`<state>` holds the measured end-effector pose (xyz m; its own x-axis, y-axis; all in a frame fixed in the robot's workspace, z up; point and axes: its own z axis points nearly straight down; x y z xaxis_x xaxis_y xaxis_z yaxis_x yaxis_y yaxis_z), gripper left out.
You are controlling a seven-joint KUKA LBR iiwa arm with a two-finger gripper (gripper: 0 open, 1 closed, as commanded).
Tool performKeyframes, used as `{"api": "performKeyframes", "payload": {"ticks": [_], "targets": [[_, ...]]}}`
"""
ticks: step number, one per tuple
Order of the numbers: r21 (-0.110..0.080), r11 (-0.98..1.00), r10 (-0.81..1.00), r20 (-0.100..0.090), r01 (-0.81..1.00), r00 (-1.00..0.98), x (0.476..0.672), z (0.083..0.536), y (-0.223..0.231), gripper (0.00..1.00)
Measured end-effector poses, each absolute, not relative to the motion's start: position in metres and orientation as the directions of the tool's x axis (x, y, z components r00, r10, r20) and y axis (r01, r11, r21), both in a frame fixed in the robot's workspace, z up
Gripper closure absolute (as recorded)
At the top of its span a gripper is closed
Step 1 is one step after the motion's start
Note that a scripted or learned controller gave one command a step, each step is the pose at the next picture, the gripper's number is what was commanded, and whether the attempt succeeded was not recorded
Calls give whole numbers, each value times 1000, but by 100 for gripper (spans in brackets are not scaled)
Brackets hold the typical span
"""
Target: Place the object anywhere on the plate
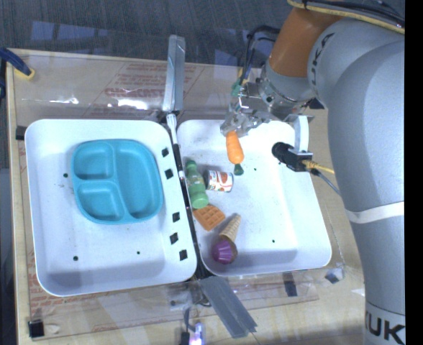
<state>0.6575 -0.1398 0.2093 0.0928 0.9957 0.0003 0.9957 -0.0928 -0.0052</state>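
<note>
One fixed camera is set high above the bench point(75, 85), tilted down at a slant. Both white bins are taken in whole: the left bin point(53, 264) with its blue plate point(118, 180), the right bin point(298, 221) beside it. The grey arm point(362, 121) is seen entering from the right, large and close to the lens.

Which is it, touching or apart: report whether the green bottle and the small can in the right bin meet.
Touching. The camera view shows the green bottle lying with the small can pressed against its side, no white bin floor between them.
</note>
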Motion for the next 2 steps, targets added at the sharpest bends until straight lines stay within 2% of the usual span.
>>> {"api": "performKeyframes", "payload": {"ticks": [1, 2], "targets": [[-8, -221, 975, -1, 975, 221, 608, 189, -55, 100], [-7, -204, 979, -2, 979, 204, 571, 190, 10, 100]]}}
